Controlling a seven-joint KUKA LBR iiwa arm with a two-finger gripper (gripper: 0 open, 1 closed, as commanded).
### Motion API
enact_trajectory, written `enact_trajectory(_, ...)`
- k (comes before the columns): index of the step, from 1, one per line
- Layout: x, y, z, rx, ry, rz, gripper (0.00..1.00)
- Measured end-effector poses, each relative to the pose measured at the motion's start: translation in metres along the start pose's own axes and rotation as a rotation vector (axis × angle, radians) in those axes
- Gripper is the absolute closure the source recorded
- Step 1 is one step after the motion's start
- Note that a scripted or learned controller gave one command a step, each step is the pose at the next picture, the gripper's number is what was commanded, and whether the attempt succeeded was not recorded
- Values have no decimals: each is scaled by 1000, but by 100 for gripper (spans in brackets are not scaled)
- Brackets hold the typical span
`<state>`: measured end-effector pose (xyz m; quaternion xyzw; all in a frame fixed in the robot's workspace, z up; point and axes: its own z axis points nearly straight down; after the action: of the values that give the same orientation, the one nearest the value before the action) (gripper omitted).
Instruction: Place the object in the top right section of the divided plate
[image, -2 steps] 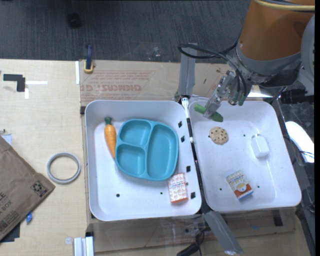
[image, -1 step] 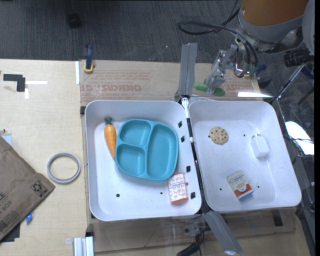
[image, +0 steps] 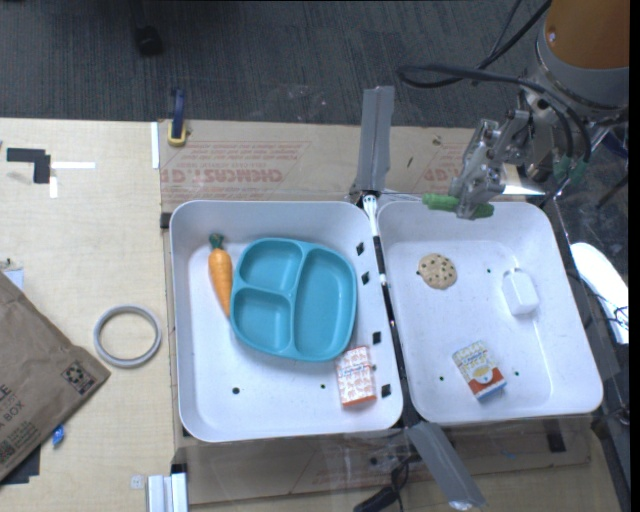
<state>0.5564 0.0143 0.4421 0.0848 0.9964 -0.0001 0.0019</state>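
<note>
The gripper (image: 474, 203) pinches one green stick-like object (image: 440, 202) above the right bin's (image: 560, 250) twelve-o'clock rim, its long axis running three-to-nine. One divided plate (image: 295, 298) sits in the left bin (image: 190, 300).

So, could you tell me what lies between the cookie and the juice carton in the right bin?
Bare white bin floor; in the camera view nothing sits between the cookie and the juice carton.

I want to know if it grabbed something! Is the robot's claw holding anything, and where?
It looks so: a long thin green object sits between the fingers of the two-finger gripper, gripped near its right end, above the right white bin's back rim.
</note>
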Motion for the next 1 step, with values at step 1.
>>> enact_trajectory(1,22,85,36,0,4,-101,100)
